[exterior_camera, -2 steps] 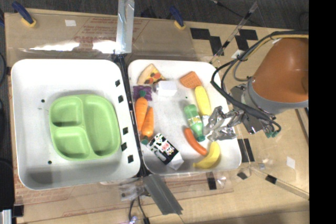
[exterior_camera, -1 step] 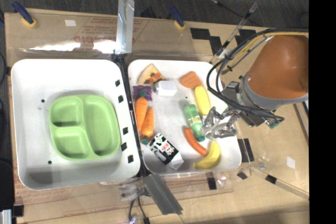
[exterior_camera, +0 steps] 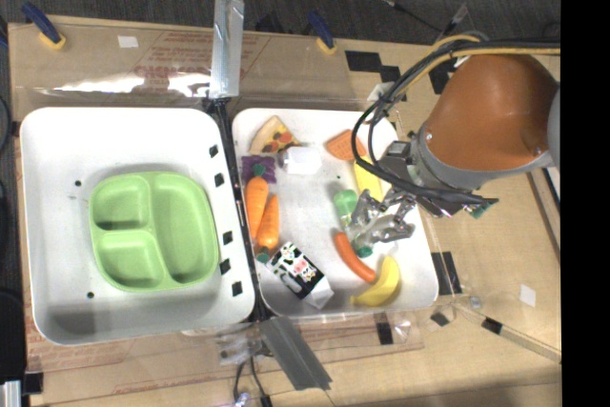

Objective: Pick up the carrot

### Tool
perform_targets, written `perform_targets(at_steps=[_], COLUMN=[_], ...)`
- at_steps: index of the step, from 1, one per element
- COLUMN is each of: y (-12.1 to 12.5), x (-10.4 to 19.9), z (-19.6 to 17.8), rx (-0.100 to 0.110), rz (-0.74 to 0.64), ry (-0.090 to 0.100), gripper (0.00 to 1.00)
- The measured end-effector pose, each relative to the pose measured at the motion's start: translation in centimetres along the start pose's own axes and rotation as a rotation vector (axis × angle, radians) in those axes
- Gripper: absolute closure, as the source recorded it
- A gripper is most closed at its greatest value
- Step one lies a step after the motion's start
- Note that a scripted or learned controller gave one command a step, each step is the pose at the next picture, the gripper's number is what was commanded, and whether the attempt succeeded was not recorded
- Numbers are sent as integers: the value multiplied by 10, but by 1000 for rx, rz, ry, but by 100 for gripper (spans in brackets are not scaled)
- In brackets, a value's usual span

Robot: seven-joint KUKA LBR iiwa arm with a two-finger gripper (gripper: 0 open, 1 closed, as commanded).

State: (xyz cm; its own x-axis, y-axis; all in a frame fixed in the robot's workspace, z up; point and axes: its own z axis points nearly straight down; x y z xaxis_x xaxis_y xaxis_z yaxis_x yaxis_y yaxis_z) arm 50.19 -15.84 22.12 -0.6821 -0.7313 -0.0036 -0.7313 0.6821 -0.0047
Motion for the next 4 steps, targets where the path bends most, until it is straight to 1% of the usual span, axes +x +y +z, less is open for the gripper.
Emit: perform_targets(at_steps=[1,2,3,4], y=[22,18,21,20], x=[6,14,11,15], z=[-26,-43,-56,-23], rx=[1,-2,-1,-10], rz=[-177,-247,-409,-643], ry=[-1,0,-1,2], gripper=[100,100,100,100])
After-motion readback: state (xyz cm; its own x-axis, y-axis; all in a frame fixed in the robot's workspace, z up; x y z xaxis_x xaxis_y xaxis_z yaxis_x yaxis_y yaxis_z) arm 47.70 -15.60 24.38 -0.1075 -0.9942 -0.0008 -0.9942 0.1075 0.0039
